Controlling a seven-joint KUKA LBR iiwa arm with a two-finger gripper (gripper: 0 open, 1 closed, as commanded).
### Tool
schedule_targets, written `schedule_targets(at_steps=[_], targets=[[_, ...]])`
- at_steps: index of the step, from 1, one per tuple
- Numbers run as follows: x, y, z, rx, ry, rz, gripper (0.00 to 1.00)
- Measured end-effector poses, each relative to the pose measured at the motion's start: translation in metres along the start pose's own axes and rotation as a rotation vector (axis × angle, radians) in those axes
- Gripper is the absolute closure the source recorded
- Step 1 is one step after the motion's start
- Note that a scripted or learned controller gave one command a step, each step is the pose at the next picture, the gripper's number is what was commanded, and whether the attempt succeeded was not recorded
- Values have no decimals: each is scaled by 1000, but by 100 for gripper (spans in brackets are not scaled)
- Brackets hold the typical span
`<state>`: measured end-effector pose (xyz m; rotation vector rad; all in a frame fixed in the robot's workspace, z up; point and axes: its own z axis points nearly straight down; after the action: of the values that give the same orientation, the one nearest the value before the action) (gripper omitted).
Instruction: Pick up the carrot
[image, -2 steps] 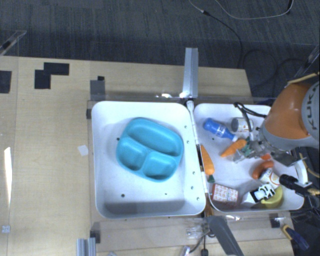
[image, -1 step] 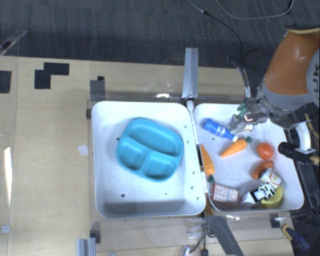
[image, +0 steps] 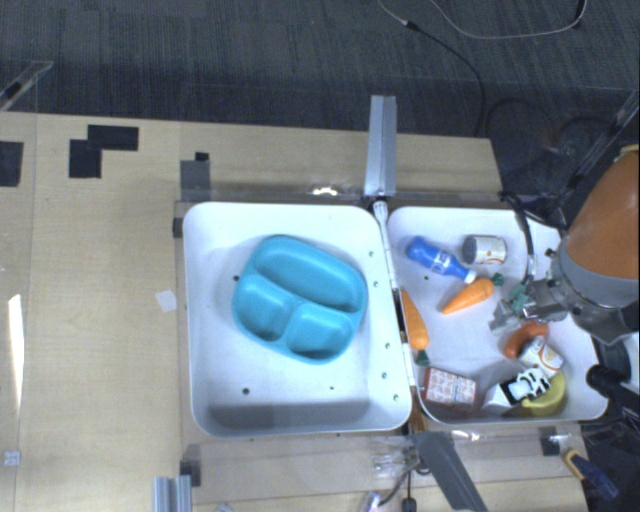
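An orange tapered carrot lies in the middle of the right bin, with its thick end toward the right. My gripper hangs low just right of that thick end, close to it. I see nothing held in it. A second orange elongated piece lies along the right bin's left wall. The grey wrist with the orange band reaches in from the right and covers part of the bin's right side.
The right bin also holds a blue bottle, a small can, a brown box, a banana, a black-and-white item and a red-capped bottle under the gripper. The left bin holds a blue divided tray.
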<state>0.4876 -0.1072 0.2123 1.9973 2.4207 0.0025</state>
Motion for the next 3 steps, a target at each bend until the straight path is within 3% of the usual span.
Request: schedule_targets(at_steps=[1,2,3], targets=[[60,71,-13,-2,0,-98,100],[61,44,-6,-1,0,-112,100],[24,6,-45,-4,-1,-95,100]])
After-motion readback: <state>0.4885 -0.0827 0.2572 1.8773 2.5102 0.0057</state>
